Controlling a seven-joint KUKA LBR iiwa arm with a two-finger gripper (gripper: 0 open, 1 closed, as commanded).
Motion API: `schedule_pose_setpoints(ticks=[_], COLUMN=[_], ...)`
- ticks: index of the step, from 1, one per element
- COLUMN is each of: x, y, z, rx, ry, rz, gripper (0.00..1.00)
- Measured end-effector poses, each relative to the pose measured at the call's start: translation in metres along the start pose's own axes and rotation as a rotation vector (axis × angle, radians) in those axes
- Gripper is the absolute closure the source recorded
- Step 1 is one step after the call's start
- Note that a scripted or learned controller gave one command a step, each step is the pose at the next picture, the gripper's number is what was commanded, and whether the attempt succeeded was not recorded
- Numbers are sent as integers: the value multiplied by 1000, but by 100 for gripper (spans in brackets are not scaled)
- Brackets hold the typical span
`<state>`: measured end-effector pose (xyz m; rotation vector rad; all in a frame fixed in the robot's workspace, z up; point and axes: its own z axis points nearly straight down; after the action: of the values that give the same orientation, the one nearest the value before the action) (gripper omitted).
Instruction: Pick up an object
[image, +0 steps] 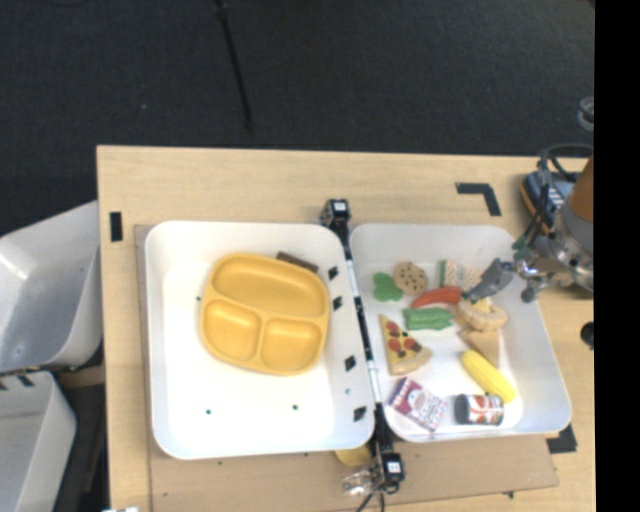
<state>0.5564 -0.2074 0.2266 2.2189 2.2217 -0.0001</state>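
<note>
Grey arm (560, 255) with orange band, dark cables, and a metallic grey tool (490, 280).

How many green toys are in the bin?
2. One green toy lies near the right bin's left wall, beside the cookie. The other green toy lies mid-bin, under the red piece. More may be hidden.

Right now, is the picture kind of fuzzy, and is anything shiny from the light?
Camera view: soft all over, so the small print on the purple-and-white packet can't be read; the yellow three-compartment plastic plate shows pale sheen on its rim; the grey metal tool looks smeared; lighting is even, with faint shadows.
</note>
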Motion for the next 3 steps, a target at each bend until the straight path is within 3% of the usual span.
schedule_pose_setpoints(ticks=[3], x=[22], y=[-19], z=[-59], rx=[6], ry=[0], rz=[2], gripper=[0])
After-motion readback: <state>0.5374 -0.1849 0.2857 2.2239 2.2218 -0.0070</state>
